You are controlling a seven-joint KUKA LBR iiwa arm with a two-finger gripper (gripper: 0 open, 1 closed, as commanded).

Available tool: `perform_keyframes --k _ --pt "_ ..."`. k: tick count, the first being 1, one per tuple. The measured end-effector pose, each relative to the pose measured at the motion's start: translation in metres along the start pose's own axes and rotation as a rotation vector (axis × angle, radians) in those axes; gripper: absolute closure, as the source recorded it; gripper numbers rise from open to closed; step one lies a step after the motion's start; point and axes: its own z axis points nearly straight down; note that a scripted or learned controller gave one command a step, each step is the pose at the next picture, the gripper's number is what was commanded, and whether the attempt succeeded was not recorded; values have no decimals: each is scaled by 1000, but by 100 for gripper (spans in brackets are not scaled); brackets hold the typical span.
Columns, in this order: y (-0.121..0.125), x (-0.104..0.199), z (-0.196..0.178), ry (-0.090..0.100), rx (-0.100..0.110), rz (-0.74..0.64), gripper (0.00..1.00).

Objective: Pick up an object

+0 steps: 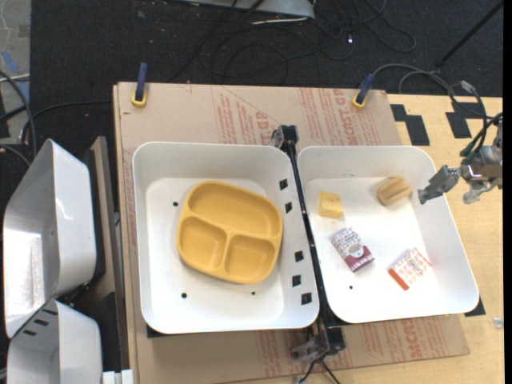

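Observation:
The right bin (pixel 448 294) holds several small objects: a tan bread-like block (pixel 393 190), a pale yellow wedge (pixel 330 205), a purple and white packet (pixel 353 249) and a red and white packet (pixel 410 267). My gripper (pixel 453 189) hangs over the right rim of that bin, just right of the tan block and apart from it. Its two fingers stand open, one dark fingertip (pixel 434 186) pointing down-left toward the block. Nothing is between them.
The left bin (pixel 152 214) bears a yellow divided plate (pixel 230 232). A black divider strip (pixel 302 230) runs between the bins. Both rest on a cardboard sheet (pixel 240 110) clamped at the back. White boxes (pixel 44 238) stand at the far left.

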Motion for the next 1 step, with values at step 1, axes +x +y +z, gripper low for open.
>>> perform_keyframes --k 1 --pt "1 -2 43 1 3 3 0"
